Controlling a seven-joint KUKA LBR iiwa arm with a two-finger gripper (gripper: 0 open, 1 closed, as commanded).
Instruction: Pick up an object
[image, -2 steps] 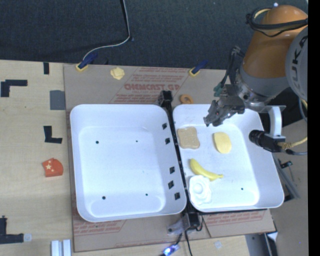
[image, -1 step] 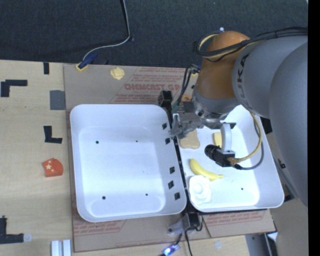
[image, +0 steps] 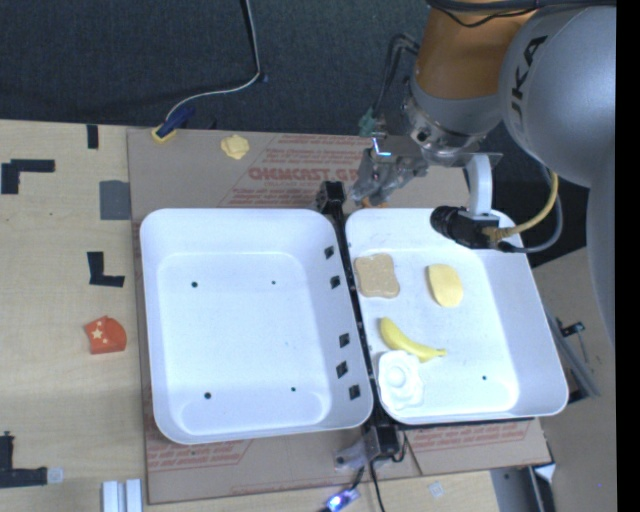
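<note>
The gripper (image: 385, 178) hangs over the right bin's (image: 520, 330) far-left corner; its state cannot be told. Toast (image: 377, 276), lemon (image: 445, 285) and banana (image: 408, 340) lie nearer the camera, apart from it.

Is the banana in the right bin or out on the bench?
In. The banana lies on the right bin's floor, beside a white item.

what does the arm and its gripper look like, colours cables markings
The arm is smooth rounded grey metal with a broad orange band above the wrist and dark lettering on the grey shell. Below the band sits a silver wrist with small metal fittings. The gripper is slim, dark and metallic. A white bracket carries a black cylindrical part, and a yellow cable loops beside it.
</note>
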